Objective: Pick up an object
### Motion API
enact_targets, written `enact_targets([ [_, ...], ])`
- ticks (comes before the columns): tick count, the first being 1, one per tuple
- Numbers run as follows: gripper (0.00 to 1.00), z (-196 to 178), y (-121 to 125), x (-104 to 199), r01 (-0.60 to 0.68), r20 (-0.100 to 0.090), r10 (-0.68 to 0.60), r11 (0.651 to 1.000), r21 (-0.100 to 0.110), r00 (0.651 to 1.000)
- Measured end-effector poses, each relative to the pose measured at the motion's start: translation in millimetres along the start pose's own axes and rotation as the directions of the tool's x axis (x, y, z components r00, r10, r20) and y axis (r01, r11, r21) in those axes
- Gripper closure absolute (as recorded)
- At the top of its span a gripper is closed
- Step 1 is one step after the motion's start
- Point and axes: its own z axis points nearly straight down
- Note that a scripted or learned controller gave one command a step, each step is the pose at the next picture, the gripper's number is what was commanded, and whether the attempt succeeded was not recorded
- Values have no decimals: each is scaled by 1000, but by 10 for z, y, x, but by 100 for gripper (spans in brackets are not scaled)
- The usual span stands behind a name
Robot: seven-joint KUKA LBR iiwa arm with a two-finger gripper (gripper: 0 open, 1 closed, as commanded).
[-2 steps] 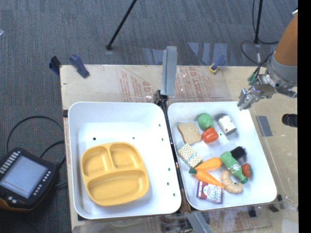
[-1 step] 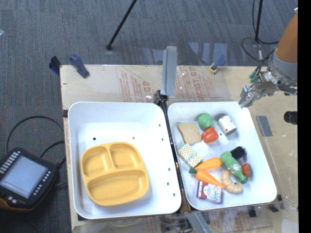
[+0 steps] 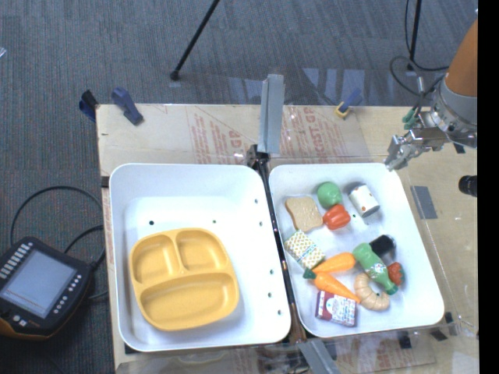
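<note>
The gripper [image 3: 399, 153] hangs above the far right corner of the right bin [image 3: 413, 209], outside its rim, and nothing is between its fingers; whether they are spread or closed I cannot tell, because they are too small and dark against the bench. All the loose objects lie inside the right bin. Near its far wall are a green round vegetable [image 3: 328, 193] and, beside it toward the gripper, a small white can [image 3: 362, 200]. Just in front of the green vegetable lies a red pepper [image 3: 337, 218], and a slice of bread [image 3: 302, 213] lies beside the pepper, toward the left bin. Toward the near side of the right bin there are a checkered cracker [image 3: 304, 249], two carrots [image 3: 335, 274], a green bottle [image 3: 373, 267] and a red packet [image 3: 336, 308]. The left bin [image 3: 125, 201] holds a yellow divided tray [image 3: 184, 277], which lies flat in its near half.
</note>
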Motion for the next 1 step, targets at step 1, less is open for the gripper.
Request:
enact_targets([
  [1, 100, -91, 2, 0, 3, -1, -3, 1000, 1, 1000],
])
